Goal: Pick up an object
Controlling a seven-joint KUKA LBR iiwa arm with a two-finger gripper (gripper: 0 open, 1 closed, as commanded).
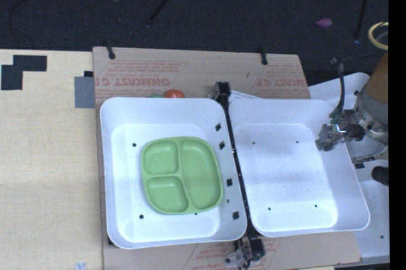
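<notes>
A light green plate [182, 174] with three compartments lies flat in the left white bin [120, 135]. A small red and green object [170, 95] peeks out behind the far rim of that bin, on the cardboard. My gripper [327, 136] hangs at the right edge of the right bin [292, 167], far from the plate, with the arm reaching in from the right.
A black divider with clips [231, 161] runs between the two bins. Brown cardboard [190, 72] lies under and behind them. A wooden bench top [44, 167] extends to the left. Cables and dark floor lie beyond.
</notes>
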